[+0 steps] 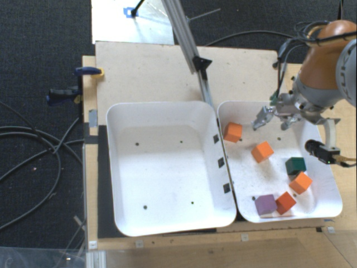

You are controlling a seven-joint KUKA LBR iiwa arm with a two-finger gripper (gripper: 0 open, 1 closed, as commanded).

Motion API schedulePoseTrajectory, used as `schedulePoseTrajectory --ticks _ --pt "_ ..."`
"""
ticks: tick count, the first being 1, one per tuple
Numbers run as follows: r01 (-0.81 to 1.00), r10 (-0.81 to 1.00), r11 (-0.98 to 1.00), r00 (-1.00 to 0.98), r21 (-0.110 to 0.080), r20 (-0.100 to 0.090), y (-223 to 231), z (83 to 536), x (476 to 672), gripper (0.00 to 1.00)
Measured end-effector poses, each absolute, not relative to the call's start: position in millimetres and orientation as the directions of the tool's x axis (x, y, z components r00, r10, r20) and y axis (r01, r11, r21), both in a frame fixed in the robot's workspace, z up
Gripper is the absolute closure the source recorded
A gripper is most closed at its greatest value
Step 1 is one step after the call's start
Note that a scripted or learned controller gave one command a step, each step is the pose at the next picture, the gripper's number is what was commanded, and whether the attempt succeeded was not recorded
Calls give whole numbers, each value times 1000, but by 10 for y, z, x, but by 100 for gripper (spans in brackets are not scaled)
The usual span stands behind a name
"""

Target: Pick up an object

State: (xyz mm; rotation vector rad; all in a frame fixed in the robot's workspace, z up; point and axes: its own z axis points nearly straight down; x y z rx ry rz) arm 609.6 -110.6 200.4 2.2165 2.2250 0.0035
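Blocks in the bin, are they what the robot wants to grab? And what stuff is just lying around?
For the job:
pincer, open above the right bin
three orange blocks
green block
purple block
red block

Just lying about:
left bin
blue clamp
black cables

One fixed camera looks down slantwise (from above) on both bins (167,111).
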Motion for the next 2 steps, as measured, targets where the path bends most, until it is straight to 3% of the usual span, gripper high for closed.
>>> schedulePoseTrajectory --ticks 1,2 --pt "1000 1000 1 -1 -6 1 -1267 863 5940 0" --pt "1000 1000 4 -4 3 1 -1261 1014 5970 100"
